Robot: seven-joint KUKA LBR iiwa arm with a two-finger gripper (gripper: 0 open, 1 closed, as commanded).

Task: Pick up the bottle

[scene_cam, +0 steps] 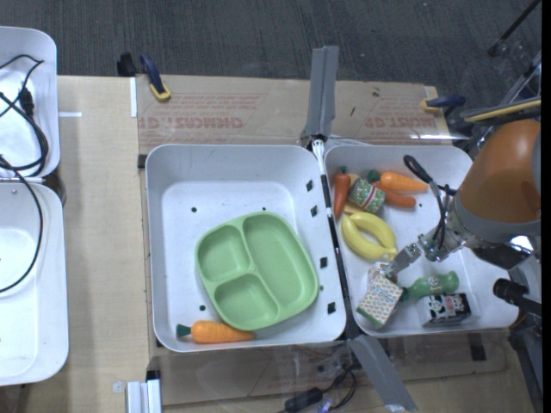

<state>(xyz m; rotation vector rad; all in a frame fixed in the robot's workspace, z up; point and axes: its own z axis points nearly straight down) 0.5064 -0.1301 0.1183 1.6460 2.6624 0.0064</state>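
Rounded green bottle lies beside the metal pincer.

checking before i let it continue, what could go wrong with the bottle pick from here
1. The gripper sits nearer the patterned carton than the green bottle, so it may close on the wrong item.
2. The bottle lies on its side, close against the black-and-white box; the fingers might catch the box or roll the bottle.
3. The banana is close by and could get nudged.
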